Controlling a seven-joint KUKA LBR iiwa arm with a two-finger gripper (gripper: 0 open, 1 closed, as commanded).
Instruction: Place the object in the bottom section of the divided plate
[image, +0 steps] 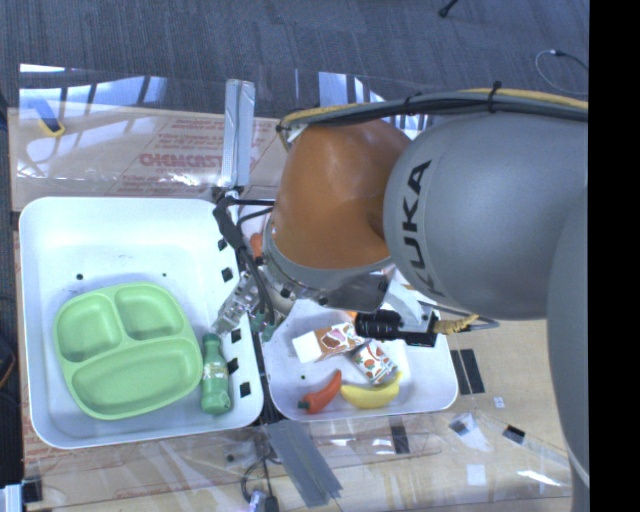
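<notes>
The arm (440, 190) enters from 3 o'clock and covers most of the upper right of the view, its orange band (335, 195) above the wrist. The hand (243, 300) sits low at the wall where the two bins meet, just above the centre line of the view. Its metal parts show there, but whether the fingers are apart or together cannot be told — the wrist hides most of them, and nothing can be seen between them.

Left bin (60, 225): a green divided plate (128, 348) lies flat in its lower half, two small sections at 12 o'clock and one large section at 6 o'clock. A green bottle (214, 375) lies against the plate's 3 o'clock edge, on the bin floor and outside the plate. It is at about 7 o'clock from the hand, near but apart from it.

Right bin (440, 385): a white packet with printed markings (335, 342), a second small printed packet (373, 362), a red pepper (322, 394) and a banana (372, 392) lie grouped together at about 4 o'clock from the hand — the pepper and banana side by side along the bin's lower wall.

The tabletop (480, 450) shows at 5 o'clock, with clear sheeting over it.
</notes>
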